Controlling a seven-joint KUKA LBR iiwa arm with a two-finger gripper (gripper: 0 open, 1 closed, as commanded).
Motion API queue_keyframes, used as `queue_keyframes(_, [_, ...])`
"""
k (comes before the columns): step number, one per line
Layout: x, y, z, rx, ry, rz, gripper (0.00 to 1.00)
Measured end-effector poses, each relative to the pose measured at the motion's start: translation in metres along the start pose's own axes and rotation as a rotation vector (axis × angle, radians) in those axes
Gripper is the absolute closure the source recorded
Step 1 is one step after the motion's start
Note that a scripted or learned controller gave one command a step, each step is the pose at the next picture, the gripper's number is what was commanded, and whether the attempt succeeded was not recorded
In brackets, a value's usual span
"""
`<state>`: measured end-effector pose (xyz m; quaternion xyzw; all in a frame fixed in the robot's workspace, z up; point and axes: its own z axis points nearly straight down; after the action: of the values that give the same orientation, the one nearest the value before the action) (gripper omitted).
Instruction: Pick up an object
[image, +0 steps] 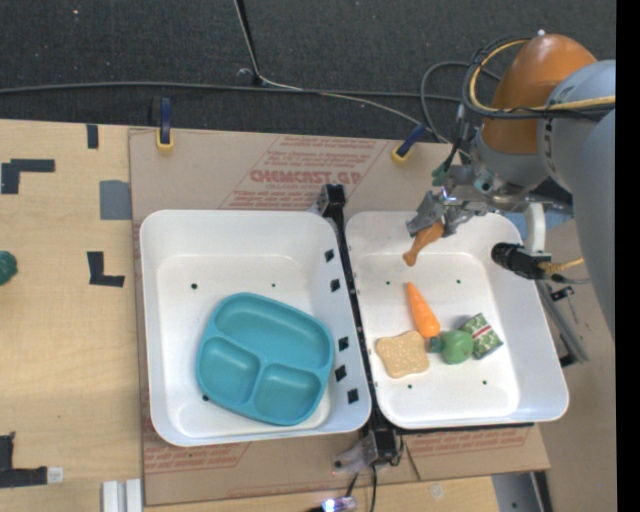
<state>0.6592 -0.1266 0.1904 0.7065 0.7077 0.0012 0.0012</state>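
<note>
My gripper (434, 224) hangs over the back left part of the right bin (545, 395). Its fingers are shut on a small orange-brown piece (422, 244), which slants down to the left from the fingertips, above the bin floor. Farther forward in the same bin lie an orange carrot (423, 309), a slice of toast (402, 354), a green round item (455, 346) and a green and white packet (485, 335), all close together.
The left bin (152, 250) holds a teal divided plate (264, 358). A black divider strip (343, 290) runs between the bins. The arm's grey body and orange band (535, 70) fill the top right, with cables looping near it.
</note>
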Motion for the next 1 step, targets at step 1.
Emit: queue_keyframes(1, [0.0005,0.0005,-0.0189,0.002,0.000,0.001,1.00])
